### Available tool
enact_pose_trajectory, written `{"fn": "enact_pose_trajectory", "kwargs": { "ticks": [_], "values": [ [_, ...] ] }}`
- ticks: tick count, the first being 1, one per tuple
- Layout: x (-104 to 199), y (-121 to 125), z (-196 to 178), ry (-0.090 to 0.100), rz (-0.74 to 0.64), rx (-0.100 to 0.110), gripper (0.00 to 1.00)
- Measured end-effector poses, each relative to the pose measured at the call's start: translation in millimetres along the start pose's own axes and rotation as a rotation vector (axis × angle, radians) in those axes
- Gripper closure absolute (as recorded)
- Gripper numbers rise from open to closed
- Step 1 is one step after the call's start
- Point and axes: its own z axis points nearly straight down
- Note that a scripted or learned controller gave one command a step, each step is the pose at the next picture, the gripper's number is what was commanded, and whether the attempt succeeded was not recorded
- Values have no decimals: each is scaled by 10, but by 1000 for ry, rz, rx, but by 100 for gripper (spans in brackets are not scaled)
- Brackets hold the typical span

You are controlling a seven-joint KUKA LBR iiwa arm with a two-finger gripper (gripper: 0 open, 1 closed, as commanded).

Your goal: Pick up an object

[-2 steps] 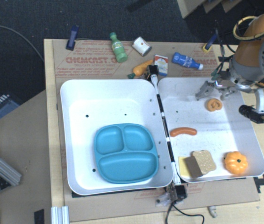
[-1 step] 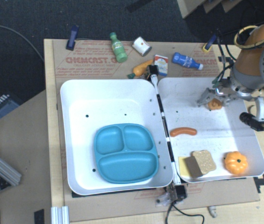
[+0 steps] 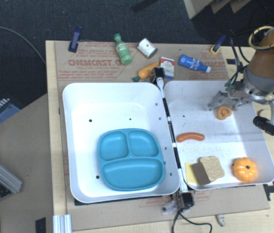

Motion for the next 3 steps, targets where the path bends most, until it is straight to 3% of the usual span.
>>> {"fn": "enact_pose_trajectory", "kwargs": {
  "ticks": [1,2,3],
  "values": [
    [282,-139,8,-4,2,1,0],
    [162,-148,8,-7,3,-1,0],
    [422,-72,8,-5,2,-1,0]
  ]
}}
